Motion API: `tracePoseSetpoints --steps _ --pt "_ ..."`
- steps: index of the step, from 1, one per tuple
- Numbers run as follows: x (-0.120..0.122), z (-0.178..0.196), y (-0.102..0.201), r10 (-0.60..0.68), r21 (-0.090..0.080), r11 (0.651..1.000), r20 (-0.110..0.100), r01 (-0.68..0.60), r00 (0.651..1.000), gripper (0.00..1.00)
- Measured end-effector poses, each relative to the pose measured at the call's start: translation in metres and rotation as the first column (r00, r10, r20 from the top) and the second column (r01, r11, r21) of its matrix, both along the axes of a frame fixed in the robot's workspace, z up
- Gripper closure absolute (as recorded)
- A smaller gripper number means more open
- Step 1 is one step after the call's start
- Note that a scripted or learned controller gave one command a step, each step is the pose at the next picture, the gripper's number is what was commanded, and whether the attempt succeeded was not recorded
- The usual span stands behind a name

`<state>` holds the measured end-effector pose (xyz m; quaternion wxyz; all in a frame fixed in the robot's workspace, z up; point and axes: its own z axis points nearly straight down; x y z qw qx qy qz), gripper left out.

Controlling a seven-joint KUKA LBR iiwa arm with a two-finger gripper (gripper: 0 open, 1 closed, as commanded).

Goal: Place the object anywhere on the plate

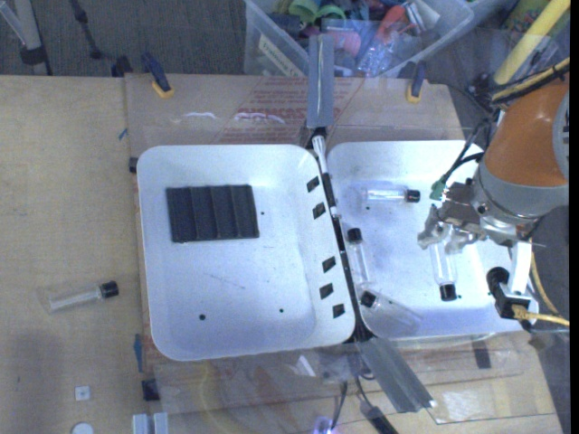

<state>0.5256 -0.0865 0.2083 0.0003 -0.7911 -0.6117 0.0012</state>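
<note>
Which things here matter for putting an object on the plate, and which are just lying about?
Job: dark ribbed plate; capped vial beneath the end effector.
Lying about: loose vial on the bench; box of toys.

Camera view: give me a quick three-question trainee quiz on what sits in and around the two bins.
1. True or false: the dark plate lies in the view's left bin.
2. The claw hangs over: A) the left bin, B) the right bin.
3. Fill in: the capped vial on the bench lies to the view's ____ of both bins.
Key: 1 true; 2 B; 3 left.
</note>
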Motion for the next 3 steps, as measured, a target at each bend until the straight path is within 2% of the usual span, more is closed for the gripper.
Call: tracePoseSetpoints --steps 1,2,3 --pt "0.009 0.052 0.063 -0.299 -0.001 0.954 0.001 0.299 0.954 1.00" --pt "0.006 0.033 0.164 -0.517 -0.001 0.856 -0.002 0.517 0.856 1.00" --pt "-0.041 0.038 0.264 -0.416 -0.002 0.909 -0.003 0.416 0.909 1.00"
